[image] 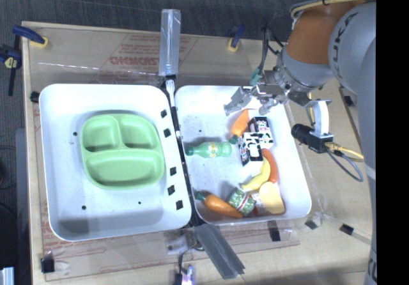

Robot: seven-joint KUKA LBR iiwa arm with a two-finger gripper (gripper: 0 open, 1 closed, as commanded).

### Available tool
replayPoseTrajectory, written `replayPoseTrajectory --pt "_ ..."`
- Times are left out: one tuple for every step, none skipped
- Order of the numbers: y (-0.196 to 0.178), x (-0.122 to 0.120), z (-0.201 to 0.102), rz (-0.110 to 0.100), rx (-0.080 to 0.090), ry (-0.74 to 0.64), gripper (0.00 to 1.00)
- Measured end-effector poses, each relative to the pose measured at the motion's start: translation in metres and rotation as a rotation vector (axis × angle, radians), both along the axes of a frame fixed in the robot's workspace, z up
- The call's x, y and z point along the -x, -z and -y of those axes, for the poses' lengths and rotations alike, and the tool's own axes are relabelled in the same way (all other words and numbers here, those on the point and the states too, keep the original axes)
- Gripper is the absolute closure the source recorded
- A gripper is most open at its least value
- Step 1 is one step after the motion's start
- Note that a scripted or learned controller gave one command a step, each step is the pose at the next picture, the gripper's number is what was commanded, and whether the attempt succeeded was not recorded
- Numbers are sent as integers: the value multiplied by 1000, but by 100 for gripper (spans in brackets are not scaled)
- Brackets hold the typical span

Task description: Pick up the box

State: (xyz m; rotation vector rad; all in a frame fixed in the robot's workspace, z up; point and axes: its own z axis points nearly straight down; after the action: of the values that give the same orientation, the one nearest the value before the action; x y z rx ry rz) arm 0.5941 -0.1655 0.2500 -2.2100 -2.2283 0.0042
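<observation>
The box (256, 140) is small, black and white with a touch of red. It lies in the right bin (198, 111), right of the middle. My gripper (253, 101) hangs just beyond the box, over the bin's far right part, with its fingers spread open and nothing between them. An orange carrot (239, 123) lies directly below the gripper, touching the box's left upper corner.
A green bottle (208, 149) lies left of the box. A banana (256, 179), a red-orange piece (273, 165), a small green can (241, 200), a second carrot (217, 206) and a yellow fruit (272, 198) crowd the near right corner. The left bin (57, 213) holds a green divided plate (123, 150).
</observation>
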Motion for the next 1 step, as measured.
replayPoseTrajectory --pt "114 39 -63 0 1 44 0"
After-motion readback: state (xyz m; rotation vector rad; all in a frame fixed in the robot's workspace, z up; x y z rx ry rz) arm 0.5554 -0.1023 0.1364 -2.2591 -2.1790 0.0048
